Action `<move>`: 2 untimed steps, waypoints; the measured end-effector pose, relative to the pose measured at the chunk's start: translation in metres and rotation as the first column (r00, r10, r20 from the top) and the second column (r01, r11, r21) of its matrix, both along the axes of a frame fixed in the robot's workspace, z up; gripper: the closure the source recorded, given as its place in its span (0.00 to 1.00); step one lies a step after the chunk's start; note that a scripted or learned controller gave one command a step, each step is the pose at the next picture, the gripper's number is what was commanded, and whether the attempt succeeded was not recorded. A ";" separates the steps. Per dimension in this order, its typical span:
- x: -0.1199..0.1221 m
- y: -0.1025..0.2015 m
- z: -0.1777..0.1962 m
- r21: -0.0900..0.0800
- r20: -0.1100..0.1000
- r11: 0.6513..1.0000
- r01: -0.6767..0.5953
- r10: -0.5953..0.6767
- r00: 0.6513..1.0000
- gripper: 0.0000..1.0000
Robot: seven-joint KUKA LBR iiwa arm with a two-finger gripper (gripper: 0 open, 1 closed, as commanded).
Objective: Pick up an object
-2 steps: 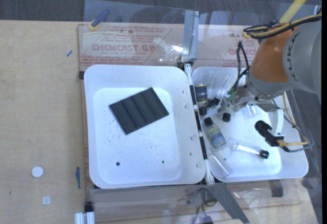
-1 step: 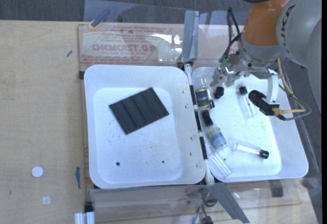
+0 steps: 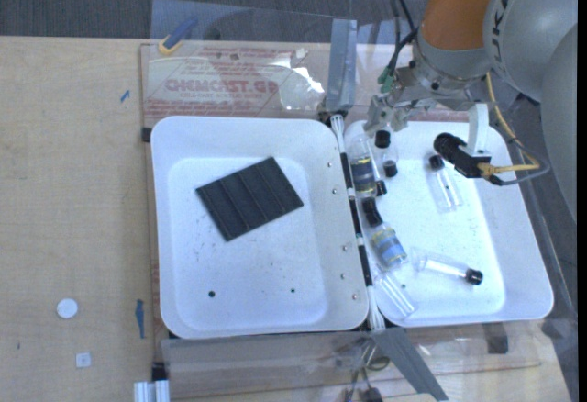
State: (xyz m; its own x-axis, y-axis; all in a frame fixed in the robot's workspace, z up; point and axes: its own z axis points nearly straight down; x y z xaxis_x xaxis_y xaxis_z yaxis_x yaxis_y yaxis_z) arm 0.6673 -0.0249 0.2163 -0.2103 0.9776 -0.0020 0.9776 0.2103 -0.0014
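My gripper (image 3: 380, 127) hangs over the far left corner of the right bin (image 3: 514, 235), under the orange-banded wrist. Just below it, along the bin's left wall, lies a small clear bottle with a dark middle (image 3: 365, 173). A second small bottle with a blue part (image 3: 390, 249) lies nearer the front. Clear tubes lie at the bin's middle (image 3: 445, 185), front right (image 3: 449, 272) and front left (image 3: 394, 292). Two small black caps (image 3: 392, 169) sit beside the first bottle. A dark grey ribbed pad (image 3: 249, 197) lies flat in the left bin (image 3: 174, 235).
A black cylindrical piece with a yellow cable (image 3: 459, 155) sticks out from the arm over the right bin. Clear plastic sheeting with red lettering (image 3: 220, 83) lies behind the bins. Small white bits (image 3: 67, 307) rest on the wooden bench at the left.
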 end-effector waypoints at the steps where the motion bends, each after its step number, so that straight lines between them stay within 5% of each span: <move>1: 0.001 0.001 0.007 -0.003 0.000 1.000 -0.004 0.004 1.000 1.00; 2: 0.000 0.030 0.018 0.000 0.002 0.999 0.036 -0.036 0.999 1.00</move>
State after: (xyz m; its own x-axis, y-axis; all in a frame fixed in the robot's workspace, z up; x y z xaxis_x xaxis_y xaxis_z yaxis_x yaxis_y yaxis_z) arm 0.6674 0.0053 0.2344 -0.1749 0.9846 -0.0026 0.9846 0.1749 0.0004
